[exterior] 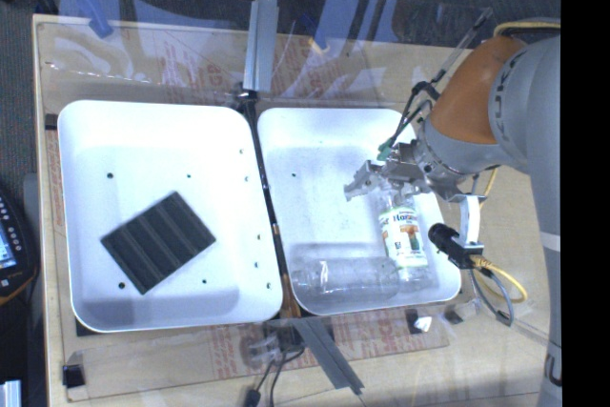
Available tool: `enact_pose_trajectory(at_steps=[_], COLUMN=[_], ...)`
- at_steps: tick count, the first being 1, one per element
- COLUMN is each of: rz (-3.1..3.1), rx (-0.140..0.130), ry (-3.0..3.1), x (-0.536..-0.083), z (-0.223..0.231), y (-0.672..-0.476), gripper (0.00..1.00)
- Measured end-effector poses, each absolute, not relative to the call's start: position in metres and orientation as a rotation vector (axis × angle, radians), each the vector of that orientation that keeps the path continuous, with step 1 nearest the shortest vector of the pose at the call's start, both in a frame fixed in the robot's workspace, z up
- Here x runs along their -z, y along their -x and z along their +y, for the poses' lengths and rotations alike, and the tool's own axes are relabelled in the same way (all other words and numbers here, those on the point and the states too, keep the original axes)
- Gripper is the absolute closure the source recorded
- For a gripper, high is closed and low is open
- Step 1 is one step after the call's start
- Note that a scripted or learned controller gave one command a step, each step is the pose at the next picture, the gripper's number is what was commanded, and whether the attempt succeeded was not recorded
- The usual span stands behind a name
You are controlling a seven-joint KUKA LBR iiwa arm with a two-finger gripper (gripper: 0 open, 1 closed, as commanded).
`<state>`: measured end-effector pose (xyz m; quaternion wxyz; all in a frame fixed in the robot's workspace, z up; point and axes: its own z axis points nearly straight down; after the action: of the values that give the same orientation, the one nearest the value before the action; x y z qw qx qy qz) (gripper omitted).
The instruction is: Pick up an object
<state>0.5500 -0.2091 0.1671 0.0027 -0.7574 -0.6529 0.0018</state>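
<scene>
Tool [386, 174] grip state unclear, above two bottles [403, 241] in right bin [315, 133], one black pad [157, 241] left.

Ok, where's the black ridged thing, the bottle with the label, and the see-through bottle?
black ridged pad [158, 241], camera view, its middle.
labelled bottle [404, 236], camera view, on its label.
clear bottle [345, 278], camera view, mid-body.

Open floor across right bin's [286, 138] left half; bottles [404, 238] crowd near-right corner beside wall.
</scene>
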Motion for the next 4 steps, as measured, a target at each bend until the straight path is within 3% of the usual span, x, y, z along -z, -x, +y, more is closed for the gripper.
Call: enact_pose_trajectory(at_steps=[1, 2, 3, 4], rz=[-2.309, -2.327, -2.282, -2.242], rx=[-0.001, -0.003, -0.002, -0.003], ry=[2.125, 2.105, 2.155, 2.199], x=[-0.213, -0.168, -0.149, -0.171], z=[-0.204, -0.209, -0.209, -0.211], y=[-0.521, -0.528, -0.497, -0.507], gripper=[0.00, 0.00, 0.00, 0.00])
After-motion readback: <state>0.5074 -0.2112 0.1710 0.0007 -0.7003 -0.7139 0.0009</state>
